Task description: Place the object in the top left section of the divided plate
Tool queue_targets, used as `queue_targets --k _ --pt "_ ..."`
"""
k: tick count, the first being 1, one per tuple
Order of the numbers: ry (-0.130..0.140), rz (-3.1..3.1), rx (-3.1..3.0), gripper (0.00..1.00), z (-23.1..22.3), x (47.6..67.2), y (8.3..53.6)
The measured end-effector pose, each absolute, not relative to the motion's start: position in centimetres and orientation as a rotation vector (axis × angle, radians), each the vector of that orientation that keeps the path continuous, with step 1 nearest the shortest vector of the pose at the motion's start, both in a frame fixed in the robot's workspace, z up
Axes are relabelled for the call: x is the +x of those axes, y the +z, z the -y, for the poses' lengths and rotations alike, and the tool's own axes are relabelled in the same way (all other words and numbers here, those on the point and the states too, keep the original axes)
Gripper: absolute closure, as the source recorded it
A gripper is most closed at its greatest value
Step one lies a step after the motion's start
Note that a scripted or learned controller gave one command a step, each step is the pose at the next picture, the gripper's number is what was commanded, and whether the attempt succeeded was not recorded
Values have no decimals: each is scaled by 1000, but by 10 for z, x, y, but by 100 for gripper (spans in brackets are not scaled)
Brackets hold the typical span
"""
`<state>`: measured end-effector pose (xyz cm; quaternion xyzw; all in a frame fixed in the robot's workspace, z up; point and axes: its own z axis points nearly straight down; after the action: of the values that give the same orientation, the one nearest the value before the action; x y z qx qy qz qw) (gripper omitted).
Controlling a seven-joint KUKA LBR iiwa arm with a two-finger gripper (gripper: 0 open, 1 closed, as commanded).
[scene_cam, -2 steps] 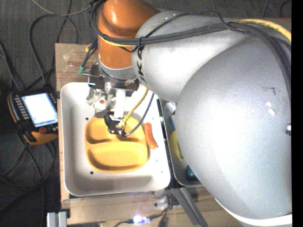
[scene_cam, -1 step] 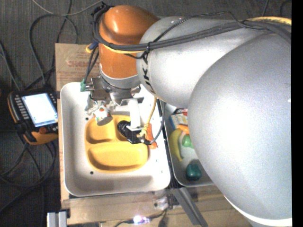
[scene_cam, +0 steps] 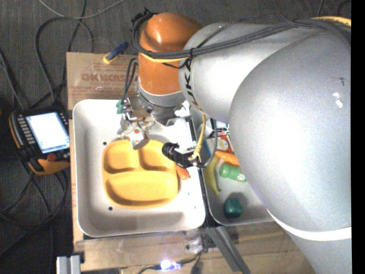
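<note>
Overhead, arm: grey arm (scene_cam: 274,113) bent low, gripper (scene_cam: 136,131) at yellow divided plastic plate's (scene_cam: 140,178) top edge; grip unreadable.
Surface: plate in white bin (scene_cam: 91,170); dark carpet (scene_cam: 34,39) around.

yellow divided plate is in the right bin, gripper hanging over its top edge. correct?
Not quite. The camera view shows the yellow divided plate in the left bin, not the right one. The right bin holds the small loose items, including a green object. The rest stands: the gripper hangs over the plate's top edge.
</note>
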<state>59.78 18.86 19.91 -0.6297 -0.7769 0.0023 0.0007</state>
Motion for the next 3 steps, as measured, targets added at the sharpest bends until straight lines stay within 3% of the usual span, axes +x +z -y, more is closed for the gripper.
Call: queue_targets --k 1,2,3 --pt "4 2626 -1721 100 -206 582 217" --pt "6 2673 -1647 100 -197 608 156" --pt "3 2669 -1642 100 -199 607 164"
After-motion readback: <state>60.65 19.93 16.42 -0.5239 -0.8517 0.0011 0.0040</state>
